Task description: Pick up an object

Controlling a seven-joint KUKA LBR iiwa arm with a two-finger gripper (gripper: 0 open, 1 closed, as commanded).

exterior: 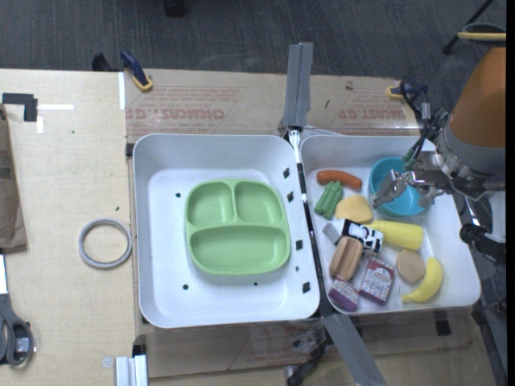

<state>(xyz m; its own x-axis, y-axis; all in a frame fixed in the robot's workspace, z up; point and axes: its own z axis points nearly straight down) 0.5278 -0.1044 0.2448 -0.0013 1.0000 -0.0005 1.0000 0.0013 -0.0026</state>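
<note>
Gripper [396,187] sits over the right bin [459,296], at the 9 o'clock rim of the blue bowl [400,186]. Fingers look narrow, tips low near the bowl's edge; can't tell if they pinch the rim or anything else, too small and blurred. Arm comes in from 3 o'clock, orange band at the top right.

Right bin contents, all loose: orange carrot [339,178] at 10 o'clock of the bowl, green piece [328,199] just below it, yellow round piece [354,209] touching the bowl's 8 o'clock side, yellow block [400,234] at 6 o'clock, black-and-white item [362,233] beside it, hot dog bun [347,257], purple packet [376,281], tan round piece [410,265], banana [426,282] at the bin's 5 o'clock corner.

Left bin [153,240] holds a green divided plate [237,227], centred. Grey ring [105,242] on the bench at 9 o'clock of that bin.
</note>
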